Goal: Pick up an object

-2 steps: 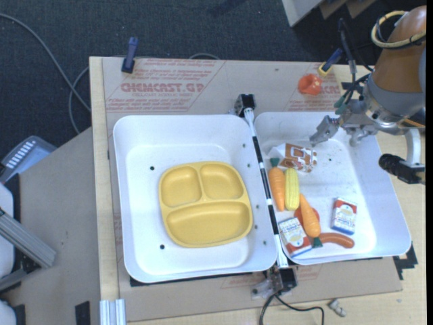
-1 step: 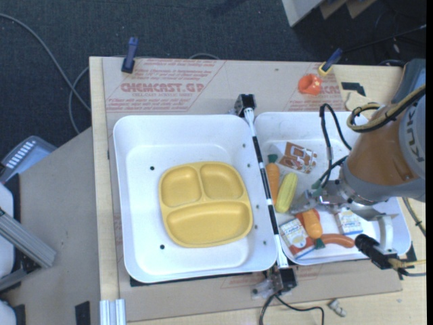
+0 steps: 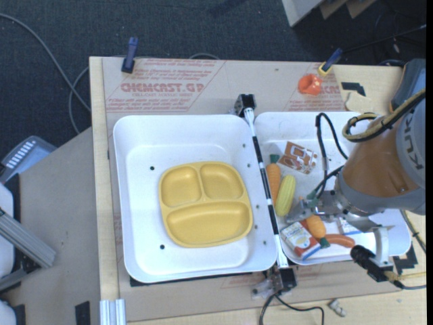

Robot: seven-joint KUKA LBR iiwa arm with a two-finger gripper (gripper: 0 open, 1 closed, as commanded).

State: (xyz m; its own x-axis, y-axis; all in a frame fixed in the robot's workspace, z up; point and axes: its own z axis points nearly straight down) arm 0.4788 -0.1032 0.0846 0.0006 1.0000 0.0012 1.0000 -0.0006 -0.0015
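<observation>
The right bin (image 3: 270, 124) holds several small objects. An orange toy carrot (image 3: 272, 179) and a yellow corn cob (image 3: 287, 193) lie side by side by the bin's left wall. A brown-and-white packet (image 3: 300, 158) sits farther back. Near the front lie a white packet (image 3: 294, 234), an orange chunk (image 3: 315, 227) and an orange stick (image 3: 342, 241). My gripper (image 3: 317, 206) hangs low over the middle of this bin, just right of the corn and above the orange chunk. The wrist and a black cable cover its tip.
The left bin (image 3: 128, 181) holds a yellow divided plate (image 3: 205, 202). Behind the bins on the bench lie an orange clamp (image 3: 310, 84) and a blue clip (image 3: 129, 54). The arm's bulky body (image 3: 379, 168) covers the right bin's right half.
</observation>
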